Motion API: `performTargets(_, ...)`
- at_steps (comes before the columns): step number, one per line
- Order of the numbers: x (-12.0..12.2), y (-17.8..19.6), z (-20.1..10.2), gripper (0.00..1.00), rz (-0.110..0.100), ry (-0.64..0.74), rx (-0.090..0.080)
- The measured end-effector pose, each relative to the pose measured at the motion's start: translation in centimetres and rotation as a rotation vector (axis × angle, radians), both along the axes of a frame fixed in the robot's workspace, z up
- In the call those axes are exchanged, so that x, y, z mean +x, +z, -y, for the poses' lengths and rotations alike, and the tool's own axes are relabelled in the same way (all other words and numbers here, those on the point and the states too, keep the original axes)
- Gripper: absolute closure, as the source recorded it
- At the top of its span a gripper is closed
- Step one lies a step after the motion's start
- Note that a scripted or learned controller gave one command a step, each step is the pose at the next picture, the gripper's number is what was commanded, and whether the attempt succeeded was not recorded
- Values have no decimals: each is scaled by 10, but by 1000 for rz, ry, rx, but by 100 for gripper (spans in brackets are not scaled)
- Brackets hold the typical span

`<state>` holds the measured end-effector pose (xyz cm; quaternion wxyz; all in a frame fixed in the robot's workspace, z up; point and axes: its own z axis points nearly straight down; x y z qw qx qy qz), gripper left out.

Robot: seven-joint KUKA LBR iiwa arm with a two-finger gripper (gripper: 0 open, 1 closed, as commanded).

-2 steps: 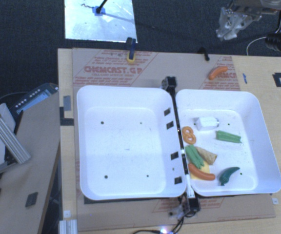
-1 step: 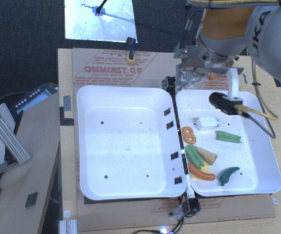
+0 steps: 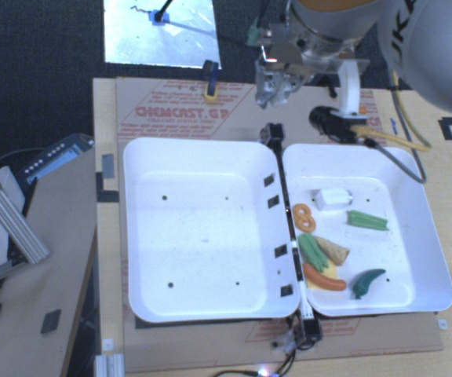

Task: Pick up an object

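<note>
The right bin (image 3: 414, 210) holds several small toy foods: a white block (image 3: 332, 198), an orange pretzel (image 3: 304, 217), a green bean piece (image 3: 366, 221), a green pod (image 3: 314, 251), a tan wedge (image 3: 334, 249), an orange sausage (image 3: 324, 279) and a dark green pepper (image 3: 366, 282). My gripper (image 3: 274, 89) hangs high above the bench beyond the bins' far edge, near the seam between them. Nothing is visible between its fingers.
The left bin (image 3: 143, 210) lies beside the right one, joined by black clips (image 3: 272, 181). A shiny metal sheet (image 3: 159, 22) lies at the back left. A black and yellow cable (image 3: 375, 136) runs past the right bin's far rim. A grey device (image 3: 49, 159) sits left.
</note>
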<state>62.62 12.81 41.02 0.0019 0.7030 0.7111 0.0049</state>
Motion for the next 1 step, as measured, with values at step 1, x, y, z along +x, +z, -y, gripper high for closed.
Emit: performTargets(1,-14,-79,-47,100,-15,-3,-4)
